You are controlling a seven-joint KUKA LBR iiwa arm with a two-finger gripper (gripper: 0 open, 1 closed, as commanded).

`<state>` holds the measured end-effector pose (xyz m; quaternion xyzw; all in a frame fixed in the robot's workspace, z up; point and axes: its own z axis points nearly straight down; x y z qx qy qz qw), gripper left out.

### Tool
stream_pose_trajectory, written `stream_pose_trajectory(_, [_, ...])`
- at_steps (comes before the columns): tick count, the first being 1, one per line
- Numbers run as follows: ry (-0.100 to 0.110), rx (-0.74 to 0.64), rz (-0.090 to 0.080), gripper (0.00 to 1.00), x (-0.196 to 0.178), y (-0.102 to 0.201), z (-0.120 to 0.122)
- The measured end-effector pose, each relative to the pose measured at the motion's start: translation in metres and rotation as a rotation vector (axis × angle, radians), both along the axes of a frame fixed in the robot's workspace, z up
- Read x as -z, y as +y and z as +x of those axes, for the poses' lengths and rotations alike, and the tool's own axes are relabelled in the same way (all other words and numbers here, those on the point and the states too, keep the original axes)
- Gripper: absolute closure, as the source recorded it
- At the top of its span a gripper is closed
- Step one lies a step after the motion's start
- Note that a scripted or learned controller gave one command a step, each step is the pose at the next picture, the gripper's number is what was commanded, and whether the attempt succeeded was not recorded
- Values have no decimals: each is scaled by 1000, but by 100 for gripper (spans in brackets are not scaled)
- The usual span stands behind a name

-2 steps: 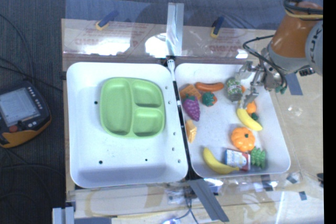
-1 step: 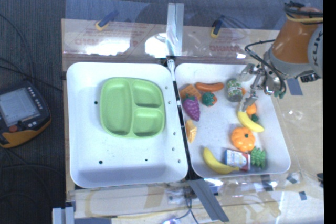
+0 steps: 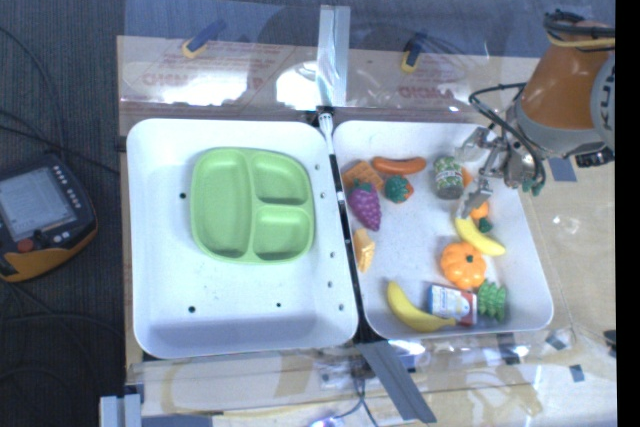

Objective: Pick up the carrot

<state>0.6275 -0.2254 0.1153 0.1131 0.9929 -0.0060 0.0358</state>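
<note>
Right, starting at the near edge of the right bin [image 3: 540, 315]: a curved yellow banana [image 3: 412, 310] lies along the front wall, a small carton [image 3: 452, 301] and a knobbly green toy [image 3: 491, 298] beside it, all glossy plastic play food, scattered loosely as if tipped in. Just behind sits a ribbed orange pumpkin [image 3: 463, 264], then a second banana [image 3: 478, 235]. Over in the left bin [image 3: 160, 315], a smooth green divided plate [image 3: 252, 204] rests flat in the middle. Further back, purple grapes [image 3: 366, 205] hug the divider, and there's the carrot [image 3: 399, 165], a slim orange taper lying flat near the far wall, well apart from the arm. The gripper [image 3: 482, 198] hovers low by the right wall near a little jar [image 3: 448, 177]; I cannot tell how it's set, and nothing visibly sits in it
</note>
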Motion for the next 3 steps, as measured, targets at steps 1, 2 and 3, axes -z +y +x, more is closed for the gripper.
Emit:
stream_pose_trajectory(1, [58, 122, 20, 0, 27, 1, -14])
stream_pose_trajectory(2, [54, 121, 16, 100, 13, 1, -13])
stream_pose_trajectory(3, [45, 383, 31, 100, 23, 13, -62])
